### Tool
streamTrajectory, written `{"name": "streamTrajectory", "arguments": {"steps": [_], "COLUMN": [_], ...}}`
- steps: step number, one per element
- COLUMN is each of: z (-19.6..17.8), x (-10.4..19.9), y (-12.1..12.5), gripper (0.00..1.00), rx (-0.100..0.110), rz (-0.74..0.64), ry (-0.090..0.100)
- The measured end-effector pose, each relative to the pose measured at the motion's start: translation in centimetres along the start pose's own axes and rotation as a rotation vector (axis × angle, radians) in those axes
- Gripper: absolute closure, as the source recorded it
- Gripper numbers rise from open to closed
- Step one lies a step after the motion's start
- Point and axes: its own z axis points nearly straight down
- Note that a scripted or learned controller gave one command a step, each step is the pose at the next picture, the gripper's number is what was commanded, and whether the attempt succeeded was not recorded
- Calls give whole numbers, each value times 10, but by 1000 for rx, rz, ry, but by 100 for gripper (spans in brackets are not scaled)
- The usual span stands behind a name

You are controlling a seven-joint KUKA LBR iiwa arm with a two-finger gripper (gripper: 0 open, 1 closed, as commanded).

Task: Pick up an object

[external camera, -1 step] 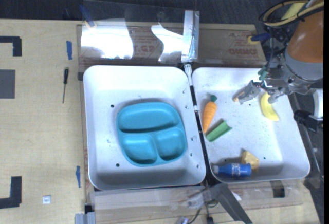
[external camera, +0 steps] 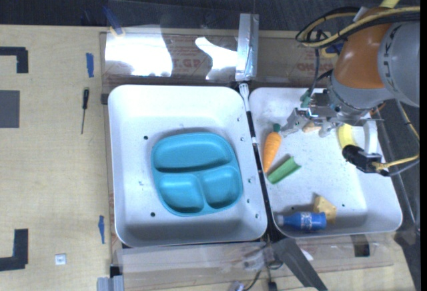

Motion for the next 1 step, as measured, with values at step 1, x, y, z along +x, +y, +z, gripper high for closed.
{"name": "streamTrajectory", "arguments": {"steps": [1], "z": [-5], "x": [-84], "y": [12], "gripper": [0], "rx": [-10], "rz": [-61], "ry": [-5]}}
